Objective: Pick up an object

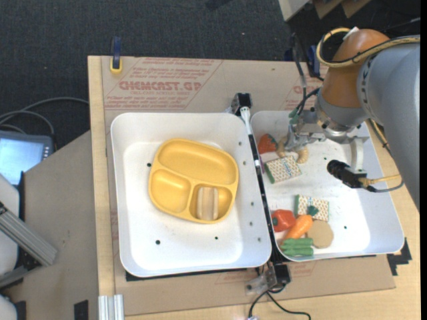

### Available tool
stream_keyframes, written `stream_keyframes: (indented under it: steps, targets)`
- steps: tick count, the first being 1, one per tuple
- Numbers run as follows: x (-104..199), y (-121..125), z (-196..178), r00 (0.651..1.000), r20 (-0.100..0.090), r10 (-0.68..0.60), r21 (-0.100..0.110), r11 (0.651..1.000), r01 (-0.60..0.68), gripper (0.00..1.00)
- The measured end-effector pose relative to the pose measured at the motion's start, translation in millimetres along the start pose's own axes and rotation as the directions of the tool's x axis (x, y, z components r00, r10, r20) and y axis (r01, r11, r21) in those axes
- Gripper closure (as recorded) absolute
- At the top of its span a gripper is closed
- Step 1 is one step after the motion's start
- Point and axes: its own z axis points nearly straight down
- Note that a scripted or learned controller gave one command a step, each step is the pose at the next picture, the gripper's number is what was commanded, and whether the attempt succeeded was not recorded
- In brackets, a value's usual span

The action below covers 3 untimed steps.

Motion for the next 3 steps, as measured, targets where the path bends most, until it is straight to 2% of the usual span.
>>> stream_keyframes:
  steps: [1,2,3]
  targets:
    - [-3,-1,0,1.000,0.005,0.002,0.002,1.000,-0.002,0.00]
    - [-2,0,-10,1.000,0.003,0.001,-0.002,1.000,-0.001,1.00]
    - [-1,0,-10,1.000,0.003,0.001,0.000,1.000,-0.001,0.00]
